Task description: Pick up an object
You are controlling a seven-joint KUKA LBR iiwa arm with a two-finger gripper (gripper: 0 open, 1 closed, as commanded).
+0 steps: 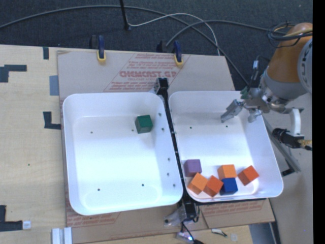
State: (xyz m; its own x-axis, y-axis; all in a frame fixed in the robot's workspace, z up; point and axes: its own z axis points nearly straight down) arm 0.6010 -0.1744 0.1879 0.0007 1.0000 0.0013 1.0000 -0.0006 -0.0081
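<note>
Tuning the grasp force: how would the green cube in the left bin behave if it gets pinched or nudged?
The green cube looks rigid with flat faces, so it should slide rather than roll. It sits apart from other blocks, so it is probably easy to pinch. It is likely light.

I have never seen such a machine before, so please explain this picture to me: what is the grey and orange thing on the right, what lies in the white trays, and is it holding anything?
The picture is taken by one fixed camera above a bench, looking down at a slant. The grey and orange thing is a robot arm reaching in from the right. At its end is a gripper with two fingers; they are spread apart over the right bin, with nothing between them. Two shallow white bins sit side by side. The left bin holds one green cube. The right bin holds a cluster near its front edge: a purple cube, a blue cube, and four orange cubes.
</note>
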